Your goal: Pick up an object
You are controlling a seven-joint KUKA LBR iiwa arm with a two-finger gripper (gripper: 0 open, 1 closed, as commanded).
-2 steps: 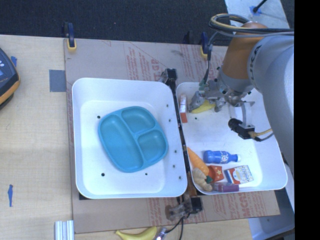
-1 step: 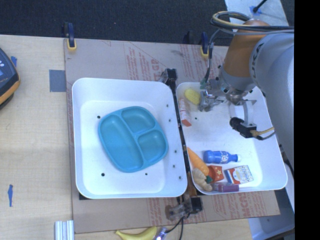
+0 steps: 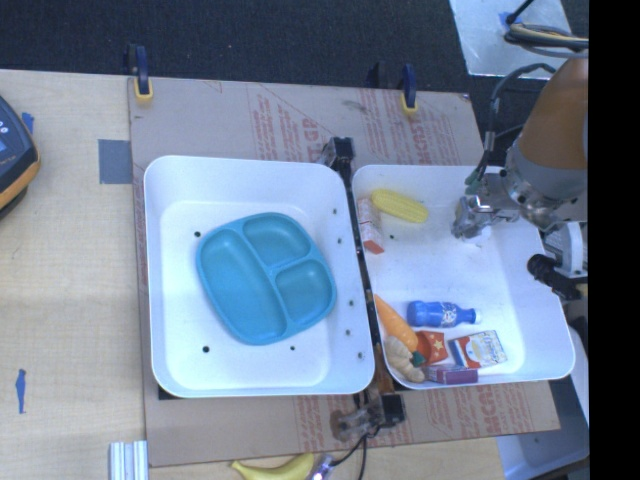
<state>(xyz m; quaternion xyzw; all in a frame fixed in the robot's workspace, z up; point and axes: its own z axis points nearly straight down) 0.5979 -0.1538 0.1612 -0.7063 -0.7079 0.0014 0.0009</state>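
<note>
Camera view: yellow corn cob [image 3: 399, 206] lies near the gripper [image 3: 468, 220], whose grip state I cannot tell.

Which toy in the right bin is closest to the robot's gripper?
The yellow corn. It lies alone near the bin's top, left of the gripper; the other toys crowd the bottom edge.

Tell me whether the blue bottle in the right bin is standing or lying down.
Lying down. The blue bottle rests on its side on the right bin floor, long axis running left-right, white cap at the right end.
</note>
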